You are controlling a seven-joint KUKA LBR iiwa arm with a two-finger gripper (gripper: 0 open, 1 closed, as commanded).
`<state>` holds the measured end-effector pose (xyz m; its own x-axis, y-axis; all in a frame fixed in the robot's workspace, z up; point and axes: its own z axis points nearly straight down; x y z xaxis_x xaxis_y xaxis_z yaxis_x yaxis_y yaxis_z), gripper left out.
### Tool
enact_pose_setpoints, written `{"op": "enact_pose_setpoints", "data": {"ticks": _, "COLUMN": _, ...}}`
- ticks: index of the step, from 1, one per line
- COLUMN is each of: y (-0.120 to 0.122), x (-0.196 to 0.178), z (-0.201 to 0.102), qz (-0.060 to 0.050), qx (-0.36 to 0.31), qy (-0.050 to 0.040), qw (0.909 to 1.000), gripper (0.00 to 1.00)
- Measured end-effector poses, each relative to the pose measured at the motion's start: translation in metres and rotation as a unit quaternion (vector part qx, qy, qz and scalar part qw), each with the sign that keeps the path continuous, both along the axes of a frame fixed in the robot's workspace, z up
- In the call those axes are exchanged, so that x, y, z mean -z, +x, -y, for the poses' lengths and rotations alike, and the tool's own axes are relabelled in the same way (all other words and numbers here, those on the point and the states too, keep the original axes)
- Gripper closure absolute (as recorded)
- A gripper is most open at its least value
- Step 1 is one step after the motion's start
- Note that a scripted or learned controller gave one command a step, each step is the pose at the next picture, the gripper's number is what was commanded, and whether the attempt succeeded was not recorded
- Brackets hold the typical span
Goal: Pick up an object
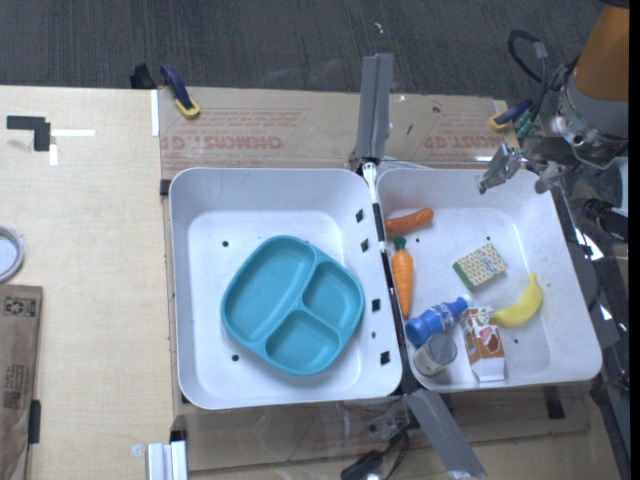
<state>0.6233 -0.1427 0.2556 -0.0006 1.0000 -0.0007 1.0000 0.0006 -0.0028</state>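
Observation:
The right bin (455, 206) holds several items. An orange carrot (402, 279) lies along its left wall, and a second orange piece (411, 220) lies near the back left. A speckled yellow-green block (480, 265) sits mid-bin, with a banana (521, 304) to its right. Toward the front are a blue bottle (436, 320), a small can (436, 354) and a little carton (485, 344). My gripper (520, 171) hangs over the bin's back right corner, above the items. It is open with nothing between its fingers.
The left bin (205, 230) holds a blue divided plate (292, 305). A grey divider post (374, 108) rises between the bins at the back. Cardboard lies behind the bins, with clamps (180, 91) on it. Cables and the arm crowd the right edge.

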Motion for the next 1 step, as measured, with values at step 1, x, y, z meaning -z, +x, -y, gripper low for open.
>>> {"op": "enact_pose_setpoints", "data": {"ticks": 1, "y": -0.0259, "x": 0.1416, "z": -0.0193, "qz": 0.000, "qx": 0.021, "qy": 0.0002, "qw": 0.9998, "gripper": 0.00}}
